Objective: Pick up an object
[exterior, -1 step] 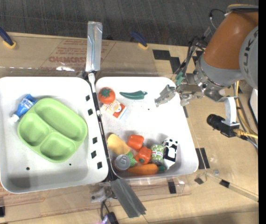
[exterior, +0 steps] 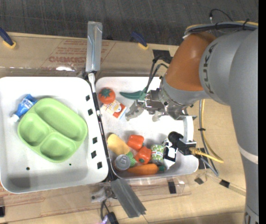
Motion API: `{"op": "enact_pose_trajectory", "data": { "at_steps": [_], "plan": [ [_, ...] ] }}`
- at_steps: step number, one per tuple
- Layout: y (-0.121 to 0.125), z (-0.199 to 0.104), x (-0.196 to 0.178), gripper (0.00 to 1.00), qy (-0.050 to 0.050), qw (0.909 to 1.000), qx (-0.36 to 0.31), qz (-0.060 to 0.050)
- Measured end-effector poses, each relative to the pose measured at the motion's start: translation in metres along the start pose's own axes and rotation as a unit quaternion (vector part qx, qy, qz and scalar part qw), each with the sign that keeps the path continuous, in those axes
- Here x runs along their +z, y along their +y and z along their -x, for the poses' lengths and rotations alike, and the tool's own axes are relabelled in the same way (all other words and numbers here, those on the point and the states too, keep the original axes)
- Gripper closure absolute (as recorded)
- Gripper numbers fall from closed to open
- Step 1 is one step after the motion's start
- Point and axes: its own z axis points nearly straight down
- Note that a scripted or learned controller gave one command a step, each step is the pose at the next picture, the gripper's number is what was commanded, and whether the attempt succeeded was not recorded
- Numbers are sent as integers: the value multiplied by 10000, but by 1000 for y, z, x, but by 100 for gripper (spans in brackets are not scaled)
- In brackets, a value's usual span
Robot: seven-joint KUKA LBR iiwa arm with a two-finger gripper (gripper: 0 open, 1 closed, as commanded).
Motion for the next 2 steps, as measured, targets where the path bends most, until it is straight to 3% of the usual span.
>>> {"op": "enact_pose_trajectory", "data": {
  "at_steps": [1, 2],
  "plan": [
    [-36, 0, 119, 0, 7, 9995, 320, 21],
    [-36, 1, 109, 100, 3, 9996, 298, 14]
  ]
}}
